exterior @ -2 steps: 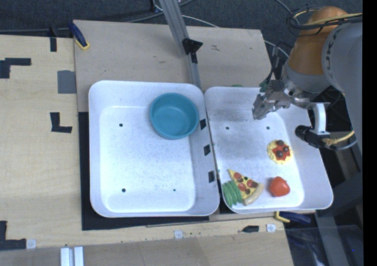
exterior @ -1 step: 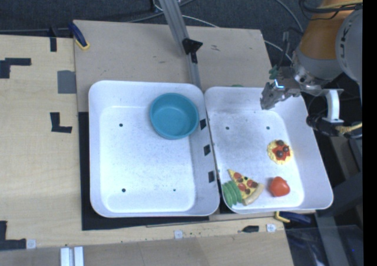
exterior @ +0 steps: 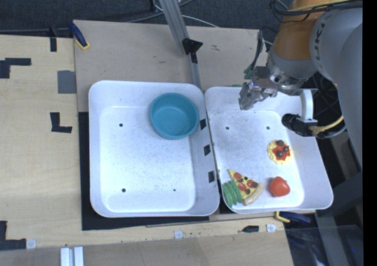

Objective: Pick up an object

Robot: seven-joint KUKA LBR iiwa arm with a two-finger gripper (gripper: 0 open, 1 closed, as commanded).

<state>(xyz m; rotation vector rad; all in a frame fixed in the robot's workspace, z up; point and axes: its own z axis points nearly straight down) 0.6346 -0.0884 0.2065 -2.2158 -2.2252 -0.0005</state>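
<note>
The pincer (exterior: 250, 99) hangs over the far end of the right bin (exterior: 235, 135) with nothing between its fingers, though whether they are spread or closed I cannot tell. The likely targets lie well apart from it at the near end: a pizza slice (exterior: 242, 186), a red tomato (exterior: 280, 186) and a small round tart (exterior: 279, 151), while a blue bowl (exterior: 173, 115) sits in the left bin (exterior: 135, 170). I judge this the approach step, so the next move calls for travelling toward one piece and lowering squarely over it
</note>
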